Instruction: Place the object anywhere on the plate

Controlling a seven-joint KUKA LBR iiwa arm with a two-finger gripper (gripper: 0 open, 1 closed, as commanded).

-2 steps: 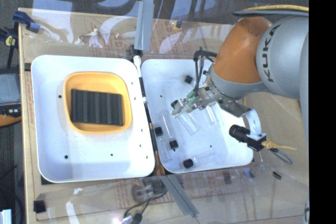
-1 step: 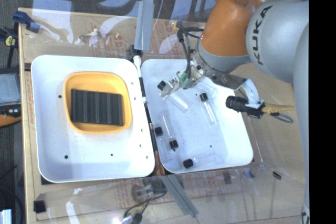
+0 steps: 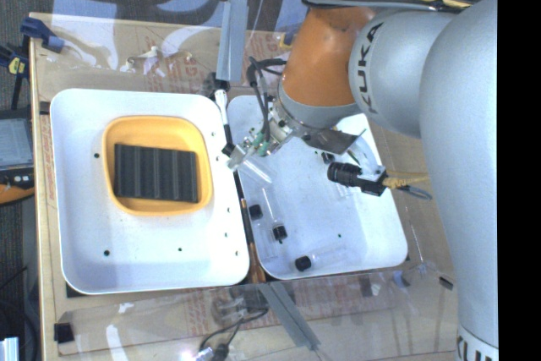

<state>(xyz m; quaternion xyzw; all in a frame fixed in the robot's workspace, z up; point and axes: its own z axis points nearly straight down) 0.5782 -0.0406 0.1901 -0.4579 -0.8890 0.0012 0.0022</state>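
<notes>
A yellow plate (image 3: 193, 134) with rounded corners lies in the left white bin (image 3: 84, 258); a dark ribbed rectangular piece (image 3: 156, 173) rests on its middle. My gripper (image 3: 251, 151) hangs low over the left edge of the right bin (image 3: 380, 241), close to the wall between the two bins. Its tip is small and partly lost against the white floor. Three small black pieces (image 3: 279, 231) lie on the right bin's floor in front of the gripper, one of them near the front wall (image 3: 302, 264). The arm's orange band and grey body cover the bin's back right part.
A black connector and cable (image 3: 351, 176) stick out from the wrist over the right bin. A faint clear object (image 3: 325, 253) lies near that bin's front. Metal rails (image 3: 231, 34) and tape scraps sit on the bench behind the bins.
</notes>
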